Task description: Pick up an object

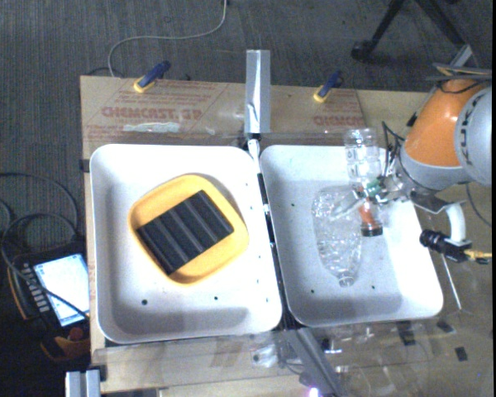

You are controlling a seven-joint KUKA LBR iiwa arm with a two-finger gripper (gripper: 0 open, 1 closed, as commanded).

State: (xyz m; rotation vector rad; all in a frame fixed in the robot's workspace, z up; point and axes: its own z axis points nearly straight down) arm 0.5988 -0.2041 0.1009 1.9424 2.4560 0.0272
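A clear crumpled plastic bottle (pixel 337 236) lies in the right bin (pixel 405 292), running from the middle towards the front. My gripper (pixel 369 212) is low over this bin, at the bottle's upper right side and touching or nearly touching it. A small orange-red part shows at its tip. The orange and grey arm (pixel 446 135) comes in from the right. In the left bin (pixel 116 296) rests a yellow rounded block with a black ribbed top (pixel 188 228), far from the gripper.
A second clear plastic item (pixel 360 152) stands at the right bin's back rim, just behind the gripper. A metal post (pixel 256 89) rises behind the gap between the bins. Two blue-and-yellow clamps (pixel 151 75) hold the cardboard at the back.
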